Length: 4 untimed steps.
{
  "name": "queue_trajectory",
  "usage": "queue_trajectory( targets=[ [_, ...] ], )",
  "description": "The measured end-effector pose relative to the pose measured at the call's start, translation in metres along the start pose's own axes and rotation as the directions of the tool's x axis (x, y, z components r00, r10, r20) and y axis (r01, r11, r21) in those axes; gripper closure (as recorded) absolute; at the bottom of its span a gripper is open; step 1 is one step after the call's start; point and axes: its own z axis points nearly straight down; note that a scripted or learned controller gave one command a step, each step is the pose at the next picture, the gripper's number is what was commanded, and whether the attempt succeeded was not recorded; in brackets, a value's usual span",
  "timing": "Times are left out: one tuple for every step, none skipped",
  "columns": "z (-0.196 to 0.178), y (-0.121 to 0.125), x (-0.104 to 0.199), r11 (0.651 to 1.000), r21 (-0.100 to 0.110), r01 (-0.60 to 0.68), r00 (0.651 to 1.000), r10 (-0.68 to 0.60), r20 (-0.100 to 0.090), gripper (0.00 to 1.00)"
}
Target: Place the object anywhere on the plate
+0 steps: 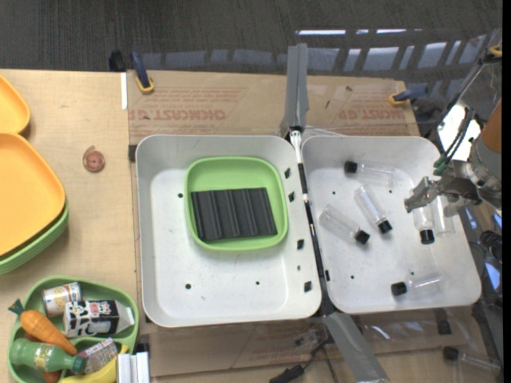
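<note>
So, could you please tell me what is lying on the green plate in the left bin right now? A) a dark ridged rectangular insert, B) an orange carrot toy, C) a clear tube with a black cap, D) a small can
A: the green plate in the left bin carries a dark ridged insert, while the clear tubes lie in the right bin.

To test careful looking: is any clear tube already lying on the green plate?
No. The green plate holds a dark ridged mat; the tubes lie in the right bin.
</note>
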Motion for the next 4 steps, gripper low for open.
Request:
queue_trajectory(
  targets=[
    [0.024,-0.043,0.020,0.974,0.002,0.227,0.974,-0.227,-0.001,1.00],
    [-0.023,-0.025,0.089,0.904,0.000,0.428,0.904,-0.428,0.001,1.00],
    [-0.003,0.009,0.128,0.768,0.001,0.640,0.768,-0.640,0.000,1.00],
    [0.015,0.039,0.170,0.707,0.000,0.707,0.707,-0.707,0.001,1.00]
  ],
)
